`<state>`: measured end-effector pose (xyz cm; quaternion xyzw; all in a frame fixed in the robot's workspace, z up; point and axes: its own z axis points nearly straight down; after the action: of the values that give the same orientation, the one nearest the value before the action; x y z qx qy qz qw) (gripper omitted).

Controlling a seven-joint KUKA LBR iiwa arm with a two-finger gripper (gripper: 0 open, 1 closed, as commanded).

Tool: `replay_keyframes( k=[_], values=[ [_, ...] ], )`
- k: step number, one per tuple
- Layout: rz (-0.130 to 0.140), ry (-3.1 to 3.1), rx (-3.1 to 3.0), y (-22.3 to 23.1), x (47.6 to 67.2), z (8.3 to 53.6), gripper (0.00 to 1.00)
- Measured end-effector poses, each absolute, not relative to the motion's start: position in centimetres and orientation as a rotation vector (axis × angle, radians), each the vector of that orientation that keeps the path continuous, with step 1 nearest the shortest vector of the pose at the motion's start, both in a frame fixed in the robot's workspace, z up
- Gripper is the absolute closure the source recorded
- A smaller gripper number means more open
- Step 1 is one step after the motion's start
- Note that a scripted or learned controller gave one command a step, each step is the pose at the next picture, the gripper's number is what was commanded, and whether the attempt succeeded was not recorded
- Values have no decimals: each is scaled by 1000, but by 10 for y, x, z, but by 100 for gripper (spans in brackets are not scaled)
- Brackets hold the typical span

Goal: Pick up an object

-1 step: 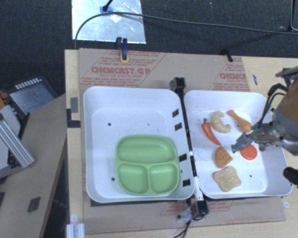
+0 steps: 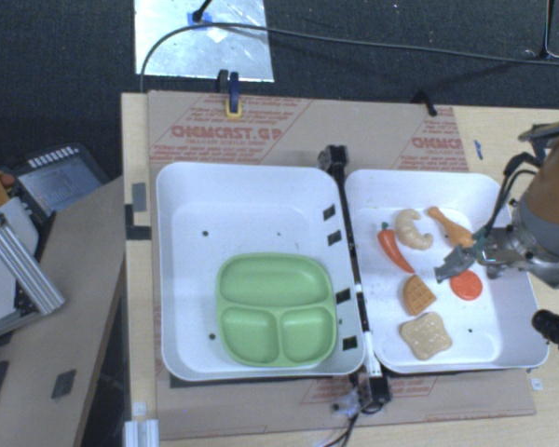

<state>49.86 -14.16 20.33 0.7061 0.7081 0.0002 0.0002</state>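
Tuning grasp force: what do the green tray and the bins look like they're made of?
Green tray: likely molded plastic, matte pale green, with rounded dividers forming three compartments. Left bin and right bin: probably thin formed plastic, smooth white, with rounded corners and a slight sheen. Can't confirm stiffness from this view.

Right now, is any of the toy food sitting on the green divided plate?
No, the green divided plate lies bare in the left bin; the food lies in the right bin.

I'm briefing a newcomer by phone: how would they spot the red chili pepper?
Look in the right bin, at its left side near the divider. The chili pepper lies slanted beside a pale curled piece; it alone is long, thin, red and green-stemmed.
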Motion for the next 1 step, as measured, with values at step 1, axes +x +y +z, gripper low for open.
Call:
replay_keyframes(
  k=[1],
  values=[
    [-2,2226,2222,-135,504,158,0]
  ],
)
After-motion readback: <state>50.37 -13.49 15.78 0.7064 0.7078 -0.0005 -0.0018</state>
